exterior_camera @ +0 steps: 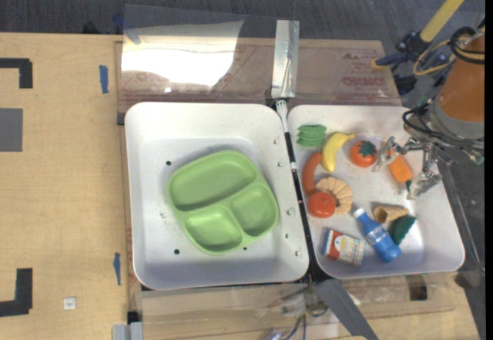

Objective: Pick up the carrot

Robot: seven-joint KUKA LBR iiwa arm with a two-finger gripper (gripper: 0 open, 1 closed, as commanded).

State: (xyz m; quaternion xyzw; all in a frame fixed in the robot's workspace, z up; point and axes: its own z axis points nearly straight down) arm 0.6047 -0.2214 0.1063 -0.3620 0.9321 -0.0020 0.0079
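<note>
The carrot [400, 170] is a short orange piece lying in the right bin [443, 242], near its right wall. My gripper [406, 166] reaches in from the right and is low over it. One thin metal finger [390, 149] sits at the carrot's upper left and the other at its lower right. The fingers stand apart with the carrot between them, so the gripper is open. I cannot tell whether the carrot is lifted off the bin floor.
Left of the carrot are a tomato [363, 153], a banana [336, 149], a green piece [312, 135] and a red sausage [310, 171]. Below lie a blue bottle [377, 236], a can [343, 247] and a cone [393, 217]. The left bin holds a green divided plate [223, 201].
</note>
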